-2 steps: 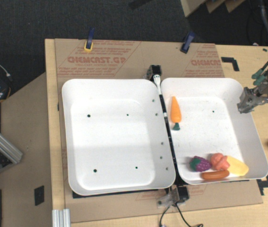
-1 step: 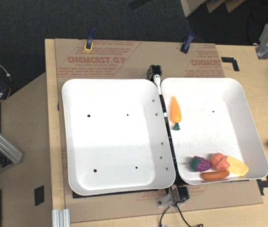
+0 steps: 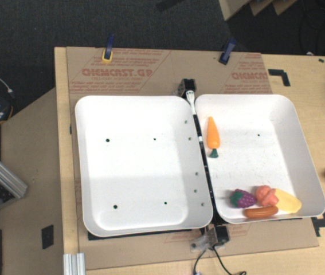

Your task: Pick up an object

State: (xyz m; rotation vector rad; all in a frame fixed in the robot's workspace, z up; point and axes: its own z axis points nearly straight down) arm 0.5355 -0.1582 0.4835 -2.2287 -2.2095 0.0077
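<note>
Sausage (image 3: 261,212) frontmost (1 each): grapes (image 3: 243,198), carrot (image 3: 212,133).

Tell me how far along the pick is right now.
Nothing looks picked yet. The toy carrot lies against the right bin's left wall, and the grapes, sausage, pink toy and yellow piece sit clustered in its near corner. Nothing is in hand. The whole grasp and lift is left.

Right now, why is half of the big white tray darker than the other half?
In the camera view, a soft shadow covers the upper part of the left bin, while its lower part is brightly lit; the right bin is evenly bright, and the toy carrot looks sharp.
</note>
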